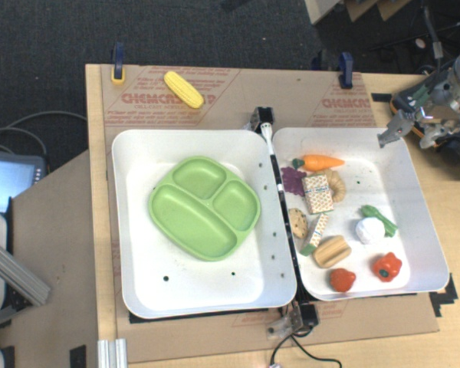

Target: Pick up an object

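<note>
Carrot (323, 162) in R bin (414, 205)

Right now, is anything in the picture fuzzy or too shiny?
In the camera view, the gripper at the right edge looks blurry; the green plate and corn are sharp; the white bins are bright but not glaring, with soft shadows under the small foods.

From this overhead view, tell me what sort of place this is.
Probably a robotics lab test bench, not a kitchen. Two white bins sit on a clamped board; one holds a green plate, the other toy food such as a carrot, and a gripper reaches in.
</note>
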